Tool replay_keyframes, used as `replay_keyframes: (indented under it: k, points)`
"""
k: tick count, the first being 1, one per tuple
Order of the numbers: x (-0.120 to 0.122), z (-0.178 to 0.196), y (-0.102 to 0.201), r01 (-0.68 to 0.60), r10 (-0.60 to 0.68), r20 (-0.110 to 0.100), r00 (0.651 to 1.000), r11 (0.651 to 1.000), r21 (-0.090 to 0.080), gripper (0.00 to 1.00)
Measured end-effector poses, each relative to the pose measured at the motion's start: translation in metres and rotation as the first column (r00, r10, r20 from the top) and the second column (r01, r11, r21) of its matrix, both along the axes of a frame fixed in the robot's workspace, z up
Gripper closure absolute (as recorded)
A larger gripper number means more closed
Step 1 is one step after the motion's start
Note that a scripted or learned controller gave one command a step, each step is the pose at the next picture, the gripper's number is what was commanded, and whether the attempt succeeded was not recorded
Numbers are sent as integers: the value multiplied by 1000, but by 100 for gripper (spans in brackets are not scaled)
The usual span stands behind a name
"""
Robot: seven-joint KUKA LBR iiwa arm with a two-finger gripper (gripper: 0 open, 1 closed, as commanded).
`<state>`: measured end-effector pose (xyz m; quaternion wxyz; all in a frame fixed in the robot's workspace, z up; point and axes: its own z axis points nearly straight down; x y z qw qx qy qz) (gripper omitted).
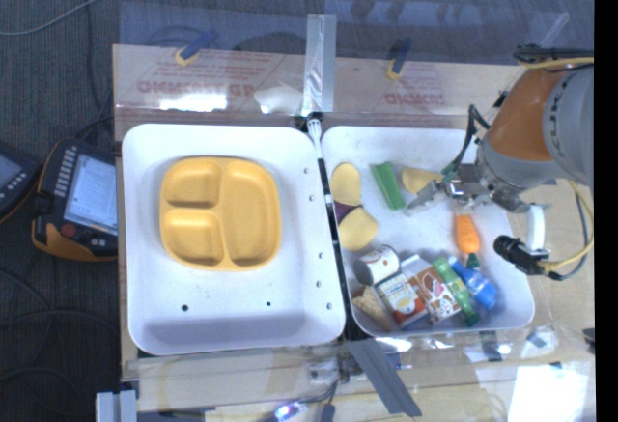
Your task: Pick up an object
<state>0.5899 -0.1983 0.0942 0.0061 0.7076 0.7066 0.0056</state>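
Note:
The right bin (502, 142) holds a heap of small objects. My gripper (442, 194) hangs low over the middle of this bin, reaching in from the right. It is just beside a pale yellow piece (416, 180) and above an orange carrot-like object (467, 236). A green block (388, 185) lies to the gripper's left. Two yellow rounded pieces (346, 182) (358, 229) rest by the bin's left wall. Along the front lie a small can (379, 266), red snack boxes (417, 294), a green bottle (456, 291) and a blue bottle (479, 288). I see nothing lifted off the bin floor.
The left bin (145, 314) bears a yellow divided plate (221, 212). A raised divider (328, 217) separates the two bins. A teach pendant (75, 203) lies on the floor at the left. A black cable connector (517, 253) hangs off the wrist near the right wall.

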Motion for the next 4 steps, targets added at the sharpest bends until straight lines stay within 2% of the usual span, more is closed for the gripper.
replay_keyframes:
  k: [1,2,3,4]
  points:
    - [-13,3,-5,159,-160,14,987,987,17,0]
    - [-48,3,-3,275,-275,13,961,961,23,0]
    - [-60,3,-2,302,-303,15,953,953,22,0]
    - [-72,3,-2,248,-249,17,968,969,17,0]
